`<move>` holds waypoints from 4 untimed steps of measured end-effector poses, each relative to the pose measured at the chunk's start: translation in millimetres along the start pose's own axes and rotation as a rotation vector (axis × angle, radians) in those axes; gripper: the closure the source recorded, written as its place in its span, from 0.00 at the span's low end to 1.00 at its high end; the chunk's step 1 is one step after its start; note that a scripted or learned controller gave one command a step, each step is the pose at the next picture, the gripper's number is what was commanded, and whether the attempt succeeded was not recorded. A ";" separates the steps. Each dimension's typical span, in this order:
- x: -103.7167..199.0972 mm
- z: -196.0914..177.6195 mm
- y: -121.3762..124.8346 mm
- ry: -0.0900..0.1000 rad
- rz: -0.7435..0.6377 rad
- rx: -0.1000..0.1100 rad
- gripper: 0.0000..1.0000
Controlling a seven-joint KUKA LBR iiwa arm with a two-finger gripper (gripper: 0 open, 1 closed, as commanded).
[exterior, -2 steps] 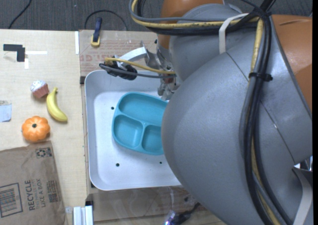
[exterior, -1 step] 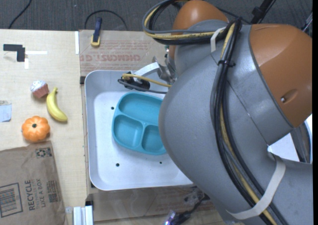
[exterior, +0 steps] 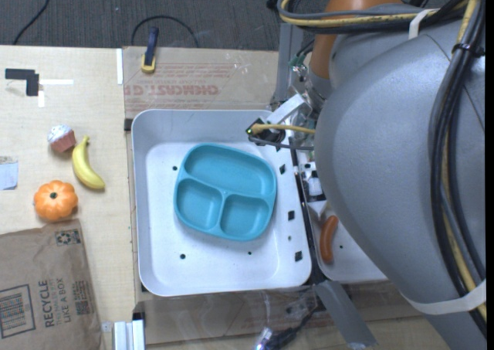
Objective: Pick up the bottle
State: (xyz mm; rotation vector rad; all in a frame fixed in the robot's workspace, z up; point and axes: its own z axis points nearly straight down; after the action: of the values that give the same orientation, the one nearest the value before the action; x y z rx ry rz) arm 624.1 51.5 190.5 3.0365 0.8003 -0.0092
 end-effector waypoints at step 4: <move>30.5 -0.7 2.5 0.003 0.318 0.001 1.00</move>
State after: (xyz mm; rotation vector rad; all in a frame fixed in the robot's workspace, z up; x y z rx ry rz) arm 652.0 64.3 191.0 3.1255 0.3094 -0.0039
